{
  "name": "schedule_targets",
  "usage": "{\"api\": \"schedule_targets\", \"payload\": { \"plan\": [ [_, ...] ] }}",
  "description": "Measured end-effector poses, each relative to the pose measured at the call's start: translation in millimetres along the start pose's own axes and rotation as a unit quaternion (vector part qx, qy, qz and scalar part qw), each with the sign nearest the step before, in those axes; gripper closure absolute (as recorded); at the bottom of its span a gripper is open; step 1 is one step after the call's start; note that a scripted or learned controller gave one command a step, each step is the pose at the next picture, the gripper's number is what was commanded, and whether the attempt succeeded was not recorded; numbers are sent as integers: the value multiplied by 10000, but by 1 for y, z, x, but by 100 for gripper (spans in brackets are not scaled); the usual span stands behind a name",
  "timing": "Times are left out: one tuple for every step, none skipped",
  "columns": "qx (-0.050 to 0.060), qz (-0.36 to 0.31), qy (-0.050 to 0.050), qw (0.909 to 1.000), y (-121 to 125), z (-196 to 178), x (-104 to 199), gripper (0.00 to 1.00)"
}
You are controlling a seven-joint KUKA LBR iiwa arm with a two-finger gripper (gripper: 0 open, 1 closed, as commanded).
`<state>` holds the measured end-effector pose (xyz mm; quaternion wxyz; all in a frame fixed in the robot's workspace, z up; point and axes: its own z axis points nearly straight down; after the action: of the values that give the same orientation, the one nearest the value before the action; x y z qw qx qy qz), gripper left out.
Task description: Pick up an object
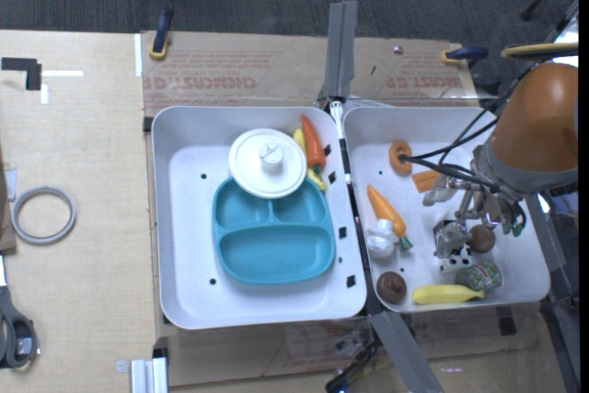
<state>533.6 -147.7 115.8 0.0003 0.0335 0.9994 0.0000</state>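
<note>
Reaching in from the right, grey arm with orange band (547,117) bent downward, metal two-finger gripper (453,239) hanging low over the right bin

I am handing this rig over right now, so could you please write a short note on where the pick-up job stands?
Gripper: low in the right bin, over the clutter near the toy cow; whether its fingers are open or shut cannot be told.
Right bin: toy carrot, orange ring, banana, brown ball, white garlic-like piece, green patterned piece.
Left bin: blue divided tray, white lid, orange and yellow toy vegetables beside it.
Done: nothing visibly held.
Left: grasp and lift one object.
</note>
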Motion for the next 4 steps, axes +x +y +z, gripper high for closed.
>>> {"api": "schedule_targets", "payload": {
  "plan": [
    [2,268,-13,9996,30,24,-53,0],
    [4,1122,-18,9937,57,23,-71,0],
    [5,1699,-16,9855,25,23,-1,0],
    [2,1682,-16,9858,40,23,-68,0]
  ]
}}
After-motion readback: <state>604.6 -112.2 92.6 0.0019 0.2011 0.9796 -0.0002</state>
